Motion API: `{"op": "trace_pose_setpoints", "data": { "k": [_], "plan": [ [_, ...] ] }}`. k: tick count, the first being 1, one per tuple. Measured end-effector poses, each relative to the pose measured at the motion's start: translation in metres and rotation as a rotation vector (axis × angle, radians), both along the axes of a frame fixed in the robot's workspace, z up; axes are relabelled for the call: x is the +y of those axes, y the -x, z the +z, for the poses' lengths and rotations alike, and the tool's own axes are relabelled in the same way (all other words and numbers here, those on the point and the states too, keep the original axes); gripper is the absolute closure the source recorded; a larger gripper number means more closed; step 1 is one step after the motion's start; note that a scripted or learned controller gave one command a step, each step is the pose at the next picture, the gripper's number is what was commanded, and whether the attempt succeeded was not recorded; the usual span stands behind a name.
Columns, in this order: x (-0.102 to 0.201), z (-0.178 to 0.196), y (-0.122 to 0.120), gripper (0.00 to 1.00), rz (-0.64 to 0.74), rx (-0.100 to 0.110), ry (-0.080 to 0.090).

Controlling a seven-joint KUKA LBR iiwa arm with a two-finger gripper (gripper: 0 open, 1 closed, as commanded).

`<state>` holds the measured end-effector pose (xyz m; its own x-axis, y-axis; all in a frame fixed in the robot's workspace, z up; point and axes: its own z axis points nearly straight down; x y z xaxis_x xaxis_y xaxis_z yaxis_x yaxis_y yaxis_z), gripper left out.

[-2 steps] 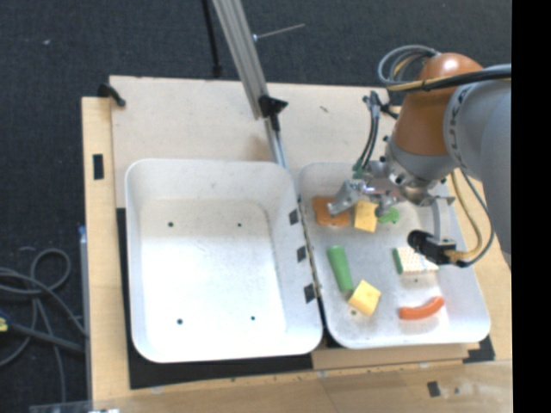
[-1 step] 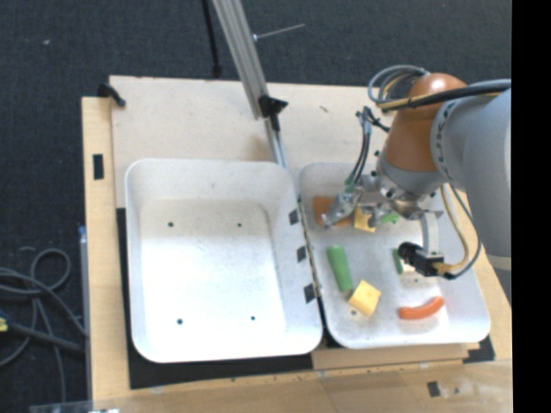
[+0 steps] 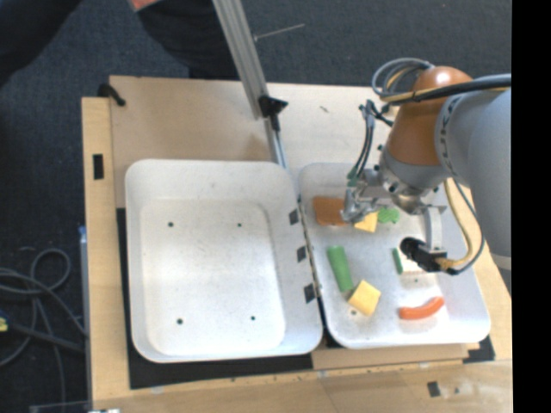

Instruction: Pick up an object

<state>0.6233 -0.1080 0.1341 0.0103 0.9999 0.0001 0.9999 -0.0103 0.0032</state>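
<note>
The gripper [image 3: 355,209] is low in the right bin [image 3: 465,317], beside a brown block [image 3: 327,210]. Whether it grips anything, I cannot tell.

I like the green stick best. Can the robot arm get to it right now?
Probably yes. The green stick lies in the open in the right bin, nothing on top, and the gripper hangs just above it in the camera view.

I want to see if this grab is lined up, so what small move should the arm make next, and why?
Probably a short straight drop. The gripper sits low in the right bin, at the edge of the brown piece, with a yellow wedge just beside it. Whether it already touches either one can't be told, so a small descent seems safest before closing.
</note>
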Motion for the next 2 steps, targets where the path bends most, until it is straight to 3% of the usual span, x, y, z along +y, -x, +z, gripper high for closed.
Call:
{"op": "trace_pose_setpoints", "data": {
  "k": [2],
  "plan": [
    [0.008, 0.101, 0.003, 1.0, 0.015, -0.003, 0.0]
  ]
}}
